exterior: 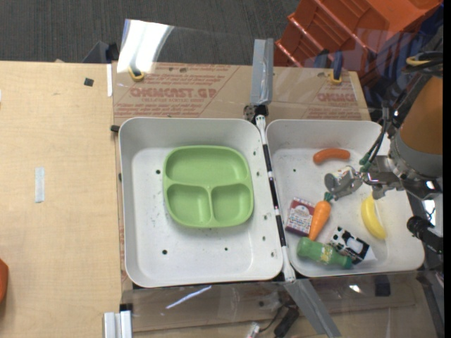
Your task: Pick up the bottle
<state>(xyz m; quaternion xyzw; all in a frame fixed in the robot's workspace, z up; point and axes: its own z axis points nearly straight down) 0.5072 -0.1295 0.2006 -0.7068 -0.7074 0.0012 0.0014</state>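
The task's thing, a small green plastic bottle (pixel 325 253) with a yellowish label, lies on its side near the front wall of the right-hand shallow white bin (pixel 394 266), at about six o'clock within that bin. Just beside its three o'clock end rests a black-and-white patterned packet (pixel 351 243), touching or nearly so. Above it, at twelve o'clock, a small orange toy carrot with a green top (pixel 320 219) leans toward a little red-and-white carton (pixel 299 216) at the bottle's eleven o'clock.

The metal two-finger gripper (pixel 341 183) on the grey arm hovers over the middle of the right bin, at about one o'clock from the bottle and well apart from it. Whether its fingers are parted or closed cannot be told at this angle; nothing is seen gripped between them. An orange toy sausage (pixel 331 155) sits at its twelve o'clock, and a yellow toy banana (pixel 373 217) lies at its four o'clock.

Several things could spoil the pick from here. The bottle is round and lying flat, so fingers closing off-centre would likely roll it away or squeeze it out. It is crowded: a descent slightly toward twelve o'clock would land on the carrot, and one toward three o'clock would catch the packet instead. It also sits close to the bin's front wall, which may block one finger.

The left-hand white bin (pixel 141 245) bears a light green divided plastic plate (pixel 208 186).
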